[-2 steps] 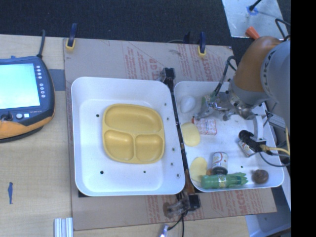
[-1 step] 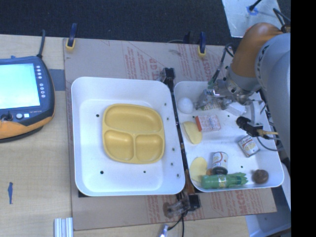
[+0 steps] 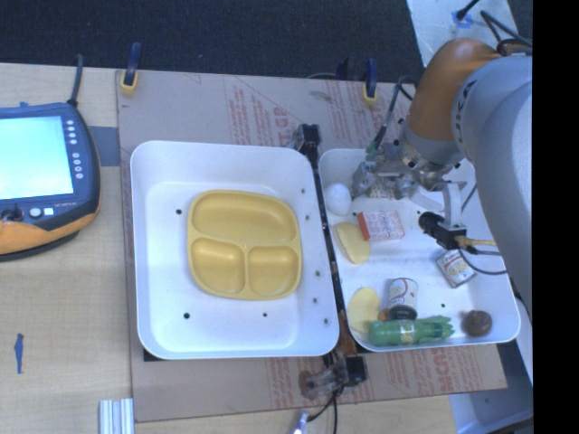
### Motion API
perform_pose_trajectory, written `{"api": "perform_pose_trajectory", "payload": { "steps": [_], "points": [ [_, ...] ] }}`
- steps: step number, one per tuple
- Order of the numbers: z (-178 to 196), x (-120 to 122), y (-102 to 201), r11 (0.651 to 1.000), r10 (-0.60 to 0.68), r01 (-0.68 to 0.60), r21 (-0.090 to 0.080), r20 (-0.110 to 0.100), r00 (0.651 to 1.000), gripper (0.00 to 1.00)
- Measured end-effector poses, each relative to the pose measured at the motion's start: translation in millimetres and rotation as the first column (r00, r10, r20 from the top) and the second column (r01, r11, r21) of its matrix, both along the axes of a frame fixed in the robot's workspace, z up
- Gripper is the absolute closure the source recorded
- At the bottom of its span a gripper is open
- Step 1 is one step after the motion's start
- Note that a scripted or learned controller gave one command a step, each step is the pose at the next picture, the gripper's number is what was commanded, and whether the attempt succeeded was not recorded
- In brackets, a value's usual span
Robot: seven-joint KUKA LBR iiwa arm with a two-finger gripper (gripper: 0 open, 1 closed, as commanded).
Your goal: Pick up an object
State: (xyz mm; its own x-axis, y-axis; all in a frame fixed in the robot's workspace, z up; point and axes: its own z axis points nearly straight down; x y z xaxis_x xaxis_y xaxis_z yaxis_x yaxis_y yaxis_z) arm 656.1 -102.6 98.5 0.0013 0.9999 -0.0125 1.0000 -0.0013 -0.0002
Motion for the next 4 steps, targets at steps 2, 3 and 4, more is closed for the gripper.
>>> {"api": "perform_pose_trajectory", "payload": {
  "steps": [2, 3, 4],
  "points": [
    [71.4, 0.7, -1.5, 1.0, 0.005, -0.005, 0.013, -0.001, 1.0, 0.0],
    [10.2, -0.5, -35.4, 1.0, 0.004, -0.004, 0.012, -0.004, 1.0, 0.0],
    [94.4, -24.7, 29.5, 1.0, 0.005, -0.005, 0.014, -0.001, 1.0, 0.0]
  ]
}}
